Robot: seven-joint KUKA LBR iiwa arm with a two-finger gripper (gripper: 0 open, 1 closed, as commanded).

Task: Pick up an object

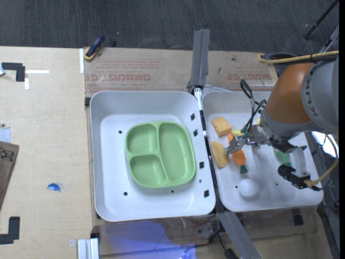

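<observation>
Camera view is showing the gripper [235, 147] reaching down into the right bin [280, 198], its metal tips sitting right against a small orange piece [237, 156], though whether they are spread or clamped on it I cannot tell. Just left of that piece a tan, bread-like slice [219, 154] is lying near the bin's left wall, and a yellow-orange block [221, 126] is resting above it. A small dark green bit [243, 169] is lying just below the orange piece, and a white ball [248, 188] is sitting lower in the same bin. A green thing [282, 157] is partly hiding under the arm's wrist. The grey arm [323, 99] with its orange band [288, 99] is coming in from the right, trailing black and yellow cables. The left bin [102, 161] is holding a pale green divided plate [160, 154] with three compartments, well apart from the gripper. Both bins are sitting on a cardboard sheet [135, 72] printed in red, on a light wooden bench [40, 144]. A small blue object [53, 187] is lying on the bench at left, and dark carpet [135, 9] is stretching beyond the far edge.
</observation>
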